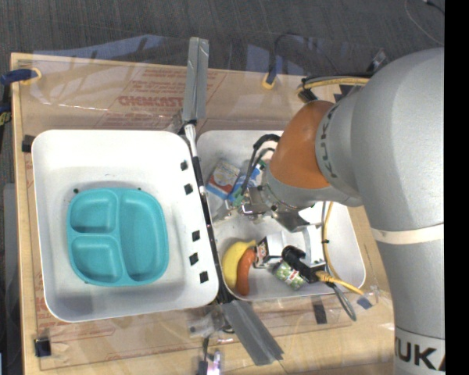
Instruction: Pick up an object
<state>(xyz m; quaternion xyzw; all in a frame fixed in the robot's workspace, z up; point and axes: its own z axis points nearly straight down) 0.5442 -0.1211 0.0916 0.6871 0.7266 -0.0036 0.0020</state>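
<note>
My gripper (248, 203) reaches down into the right bin (349, 241), near its middle left, with the grey arm and orange wrist band above it. Just to its upper left lies a clear packet with blue and red print (223, 180), close to or touching the gripper. A yellow banana (234, 262) rests at the bin's near left corner, with an orange piece (245, 272) against it. A small green-labelled thing (286, 274) lies to the banana's right. The arm hides the bin's far right part.
The left bin (55, 170) holds a teal divided plate (117, 237). A ridge with black clips (195, 209) separates the two bins. The wooden bench (102, 92) runs around them under a plastic sheet.
</note>
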